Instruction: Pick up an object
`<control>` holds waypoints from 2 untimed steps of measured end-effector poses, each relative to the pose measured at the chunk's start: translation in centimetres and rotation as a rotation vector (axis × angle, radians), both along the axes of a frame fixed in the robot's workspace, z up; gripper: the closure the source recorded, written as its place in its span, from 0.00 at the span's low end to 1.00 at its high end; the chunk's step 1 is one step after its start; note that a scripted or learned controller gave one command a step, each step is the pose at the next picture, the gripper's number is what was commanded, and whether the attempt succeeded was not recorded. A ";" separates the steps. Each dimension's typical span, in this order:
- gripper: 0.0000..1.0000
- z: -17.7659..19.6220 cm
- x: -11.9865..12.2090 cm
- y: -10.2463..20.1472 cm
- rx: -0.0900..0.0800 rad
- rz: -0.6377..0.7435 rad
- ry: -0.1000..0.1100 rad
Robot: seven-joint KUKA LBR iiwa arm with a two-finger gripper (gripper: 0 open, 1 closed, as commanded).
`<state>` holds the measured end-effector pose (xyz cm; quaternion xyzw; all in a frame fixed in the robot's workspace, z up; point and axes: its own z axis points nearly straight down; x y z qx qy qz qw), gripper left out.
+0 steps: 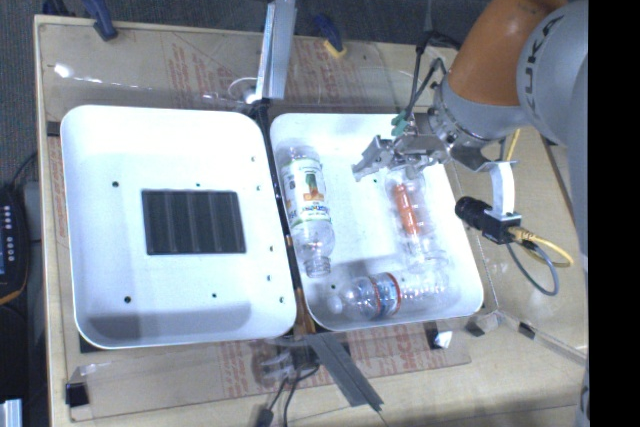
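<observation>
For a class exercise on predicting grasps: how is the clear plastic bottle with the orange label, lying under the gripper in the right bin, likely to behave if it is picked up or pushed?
The orange-label bottle lies on its side, so a push would probably roll it across the right bin. It looks see-through and mostly empty, so likely light. Thin clear plastic may dent or slip under the gripper.

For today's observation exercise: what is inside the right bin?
The right bin holds three clear plastic bottles: one with a green-orange label, one with an orange label, and one with a blue-red label. The gripper hangs over the bin, covering part of the floor beneath it.
</observation>
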<state>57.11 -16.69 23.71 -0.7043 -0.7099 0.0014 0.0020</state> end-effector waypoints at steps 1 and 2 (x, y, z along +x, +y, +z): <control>0.00 -5.5 0.9 -4.4 0.000 0.029 0.002; 0.00 -7.4 4.7 -1.3 -0.001 0.144 -0.004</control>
